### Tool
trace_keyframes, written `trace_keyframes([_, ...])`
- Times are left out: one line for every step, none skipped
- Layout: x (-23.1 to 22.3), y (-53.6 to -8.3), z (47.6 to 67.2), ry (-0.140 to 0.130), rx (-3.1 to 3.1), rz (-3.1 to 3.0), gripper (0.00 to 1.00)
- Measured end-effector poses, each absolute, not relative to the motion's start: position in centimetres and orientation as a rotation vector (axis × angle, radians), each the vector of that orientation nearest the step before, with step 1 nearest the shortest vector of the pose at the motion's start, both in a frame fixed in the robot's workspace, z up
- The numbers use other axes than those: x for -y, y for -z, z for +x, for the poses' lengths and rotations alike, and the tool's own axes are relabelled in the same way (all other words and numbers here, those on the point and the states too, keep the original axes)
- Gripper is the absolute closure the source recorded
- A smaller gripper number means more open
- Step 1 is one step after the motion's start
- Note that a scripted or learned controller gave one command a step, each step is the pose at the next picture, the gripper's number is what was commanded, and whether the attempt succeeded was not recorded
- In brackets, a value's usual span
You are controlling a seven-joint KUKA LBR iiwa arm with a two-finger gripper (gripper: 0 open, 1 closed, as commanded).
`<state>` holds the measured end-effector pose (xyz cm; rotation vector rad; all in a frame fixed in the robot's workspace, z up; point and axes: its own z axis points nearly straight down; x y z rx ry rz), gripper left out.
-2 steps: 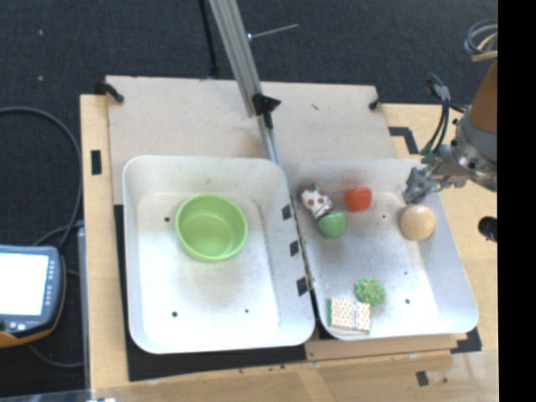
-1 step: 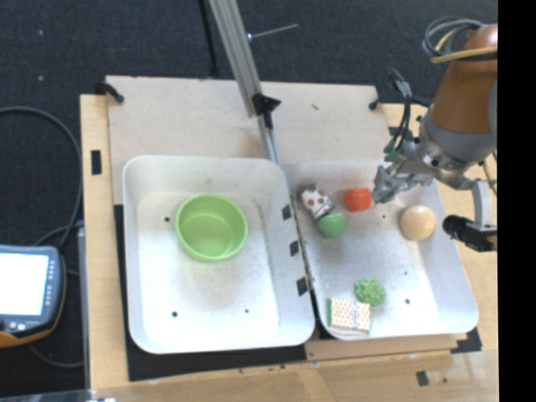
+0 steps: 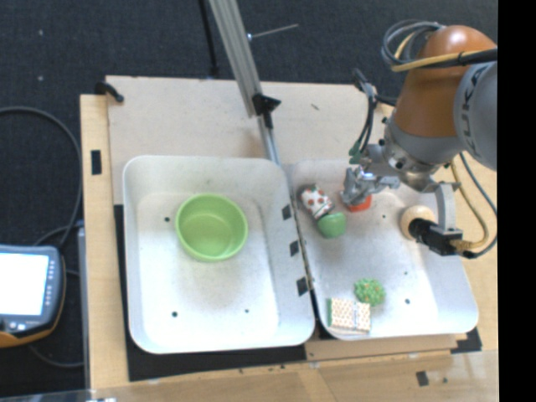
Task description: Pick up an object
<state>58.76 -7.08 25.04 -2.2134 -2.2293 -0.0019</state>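
The left bin [image 3: 142, 325] holds a green bowl [image 3: 212, 226]. The right bin [image 3: 448, 304] holds a spotted white object [image 3: 315, 200] touching a green ball [image 3: 332, 224], a green leafy piece [image 3: 368, 291] and a patterned block [image 3: 349, 314]. The gripper [image 3: 358, 193] is low over an orange-red object [image 3: 360, 203]; whether it grips is unclear

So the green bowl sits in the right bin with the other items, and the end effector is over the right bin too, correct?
Not quite. The camera view shows the green bowl in the left bin, alone. The end effector is indeed over the right bin, near the other items.
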Motion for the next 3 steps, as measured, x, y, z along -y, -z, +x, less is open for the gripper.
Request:
trace_keyframes([1.9, -23.8, 59.4, -0.002, 2.227, -2.213, 1.00])
trace_keyframes([-2.7, -23.2, 61.0, 0.002, 2.229, -2.214, 1.00])
trace_keyframes([-7.4, -24.4, 62.1, 0.004, 2.230, -2.213, 1.00])
